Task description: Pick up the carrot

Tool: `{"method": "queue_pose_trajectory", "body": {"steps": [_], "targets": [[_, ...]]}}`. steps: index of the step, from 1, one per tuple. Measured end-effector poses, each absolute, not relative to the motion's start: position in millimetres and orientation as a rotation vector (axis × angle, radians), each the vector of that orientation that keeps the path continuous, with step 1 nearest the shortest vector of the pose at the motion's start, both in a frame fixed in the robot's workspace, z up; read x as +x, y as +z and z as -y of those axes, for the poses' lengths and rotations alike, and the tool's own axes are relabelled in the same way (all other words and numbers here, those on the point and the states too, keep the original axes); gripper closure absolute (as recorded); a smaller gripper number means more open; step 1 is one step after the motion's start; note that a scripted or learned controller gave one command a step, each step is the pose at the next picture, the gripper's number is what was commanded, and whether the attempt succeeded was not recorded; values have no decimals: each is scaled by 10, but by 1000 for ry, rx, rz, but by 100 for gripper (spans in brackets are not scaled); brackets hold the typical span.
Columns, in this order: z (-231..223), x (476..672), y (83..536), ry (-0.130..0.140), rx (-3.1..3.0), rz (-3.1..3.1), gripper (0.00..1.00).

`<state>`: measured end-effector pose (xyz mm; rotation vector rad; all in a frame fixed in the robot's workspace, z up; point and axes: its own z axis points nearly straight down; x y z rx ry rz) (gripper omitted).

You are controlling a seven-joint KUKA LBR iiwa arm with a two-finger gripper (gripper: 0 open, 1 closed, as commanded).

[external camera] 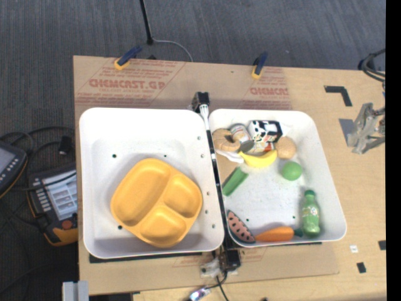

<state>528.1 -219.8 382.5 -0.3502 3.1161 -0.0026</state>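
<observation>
The claw [366,127] is hovering at the right edge of the view over the desk [351,231], well apart from both bins, blurred and partly cut off; I cannot tell its state. The carrot [274,234] is lying along the near wall of the right bin [326,168], between a watermelon slice [239,226] and a green bottle [309,212]. A yellow divided plate [156,200] is sitting in the left bin [100,143].

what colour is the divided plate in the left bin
Yellow-orange plate, plain, seen in the camera view.
</observation>
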Motion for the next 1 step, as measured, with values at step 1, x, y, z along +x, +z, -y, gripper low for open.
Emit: {"method": "queue_pose_trajectory", "body": {"steps": [1], "targets": [[2232, 5288, 2999, 0, -886, -3011, 100]]}}
